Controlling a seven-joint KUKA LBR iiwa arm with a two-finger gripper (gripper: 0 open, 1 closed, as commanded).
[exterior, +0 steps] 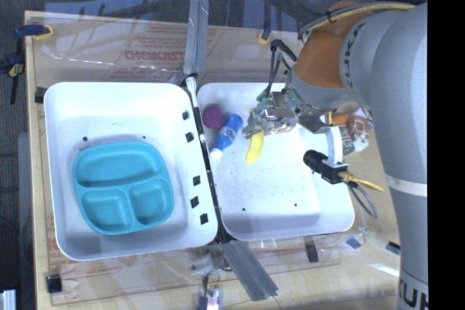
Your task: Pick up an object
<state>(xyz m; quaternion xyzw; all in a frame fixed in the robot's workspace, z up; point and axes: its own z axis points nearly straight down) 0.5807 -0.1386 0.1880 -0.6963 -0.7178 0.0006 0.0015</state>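
Observation:
In the right bin (276, 218) a purple ball (213, 116) lies near the back left corner. Beside it rests a blue and white bottle-shaped object (226, 133), tilted. A yellow banana-like piece (254, 148) lies just right of the bottle. My gripper (266, 123) hangs low over the back of the right bin, directly above the upper end of the yellow piece and close to the bottle. The wrist hardware hides its fingers.
The left bin (65, 229) holds a turquoise divided tray (122, 186). A black divider with clips (197, 170) runs between the bins. The grey arm with its orange band (327, 58) covers the right bin's back right corner. Cables and a black fitting (325, 165) lie at the right rim.

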